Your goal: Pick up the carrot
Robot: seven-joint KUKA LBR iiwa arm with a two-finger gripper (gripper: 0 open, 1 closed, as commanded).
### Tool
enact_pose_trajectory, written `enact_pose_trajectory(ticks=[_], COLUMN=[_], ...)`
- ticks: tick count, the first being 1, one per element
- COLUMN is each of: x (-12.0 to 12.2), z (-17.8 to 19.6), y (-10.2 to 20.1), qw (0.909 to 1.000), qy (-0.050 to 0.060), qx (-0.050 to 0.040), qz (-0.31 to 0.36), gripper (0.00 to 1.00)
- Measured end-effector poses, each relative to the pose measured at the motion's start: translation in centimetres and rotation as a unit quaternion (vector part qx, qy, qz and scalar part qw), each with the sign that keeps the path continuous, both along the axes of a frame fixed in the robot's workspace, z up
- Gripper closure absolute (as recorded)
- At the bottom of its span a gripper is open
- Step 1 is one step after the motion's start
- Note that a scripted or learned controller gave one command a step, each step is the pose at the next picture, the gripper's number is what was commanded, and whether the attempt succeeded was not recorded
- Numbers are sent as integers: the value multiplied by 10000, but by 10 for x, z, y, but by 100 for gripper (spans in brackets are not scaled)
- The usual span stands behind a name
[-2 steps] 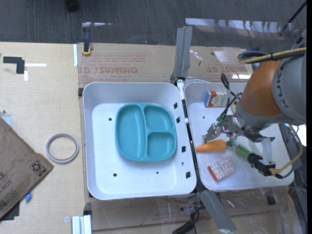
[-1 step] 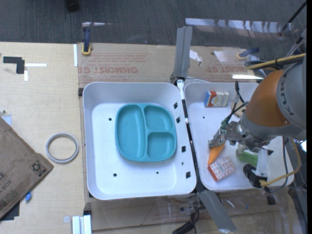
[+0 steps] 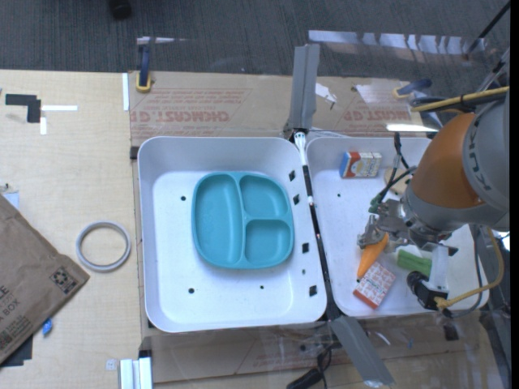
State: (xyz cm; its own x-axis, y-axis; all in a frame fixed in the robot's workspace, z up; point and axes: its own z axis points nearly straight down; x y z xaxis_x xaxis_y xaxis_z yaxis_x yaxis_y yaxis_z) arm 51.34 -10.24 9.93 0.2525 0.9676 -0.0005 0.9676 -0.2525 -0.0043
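The carrot (image 3: pixel 371 258) is a short orange piece lying in the right bin (image 3: pixel 336 290), near its middle, pointing down and to the left. My gripper (image 3: pixel 375 232) hangs from the orange-banded wrist directly over the carrot's upper end, touching or nearly touching it. The wrist hides how the gripper meets the carrot. The carrot's lower half shows below the gripper, resting on the bin floor.
In the right bin, a red-and-white packet (image 3: pixel 375 285) lies just below the carrot, a green item (image 3: pixel 413 260) to its right, and a small box (image 3: pixel 361 164) at the back. A teal divided plate (image 3: pixel 243 219) sits in the left bin (image 3: pixel 162 241). A tape ring (image 3: pixel 103 244) lies on the bench.
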Motion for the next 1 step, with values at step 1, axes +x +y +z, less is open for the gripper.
enact_pose_trajectory(ticks=[1], x=[100], z=[92], y=[48], qw=[9908], qy=[-12], qx=[-8], qz=[1352], gripper=[100])
